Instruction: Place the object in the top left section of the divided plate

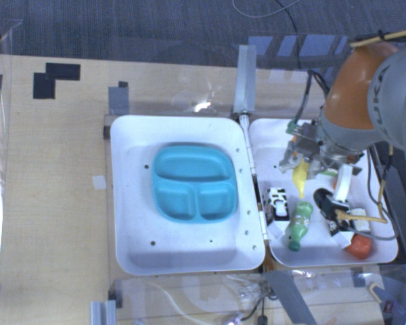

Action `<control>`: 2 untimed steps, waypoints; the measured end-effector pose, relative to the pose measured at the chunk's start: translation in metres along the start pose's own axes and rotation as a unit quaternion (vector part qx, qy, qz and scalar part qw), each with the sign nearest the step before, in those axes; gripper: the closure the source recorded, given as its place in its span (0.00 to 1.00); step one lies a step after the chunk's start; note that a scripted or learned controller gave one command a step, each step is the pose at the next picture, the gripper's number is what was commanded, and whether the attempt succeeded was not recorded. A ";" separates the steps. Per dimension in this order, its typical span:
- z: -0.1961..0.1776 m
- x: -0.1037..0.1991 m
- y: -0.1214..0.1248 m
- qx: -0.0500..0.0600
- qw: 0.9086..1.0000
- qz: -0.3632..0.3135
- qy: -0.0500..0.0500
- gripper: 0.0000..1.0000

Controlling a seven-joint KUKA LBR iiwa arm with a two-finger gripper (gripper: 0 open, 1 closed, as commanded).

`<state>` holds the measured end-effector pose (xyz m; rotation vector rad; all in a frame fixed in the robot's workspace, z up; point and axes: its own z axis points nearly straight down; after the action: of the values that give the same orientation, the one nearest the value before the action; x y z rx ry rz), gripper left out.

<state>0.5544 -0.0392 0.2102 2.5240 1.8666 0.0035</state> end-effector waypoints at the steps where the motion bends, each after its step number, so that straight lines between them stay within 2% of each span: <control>1: 0.026 0.085 0.006 0.001 0.999 0.032 0.000 1.00; 2: 0.059 0.194 -0.032 0.002 0.999 0.044 0.000 1.00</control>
<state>0.5809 0.1555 0.1516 2.6069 1.7551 0.0016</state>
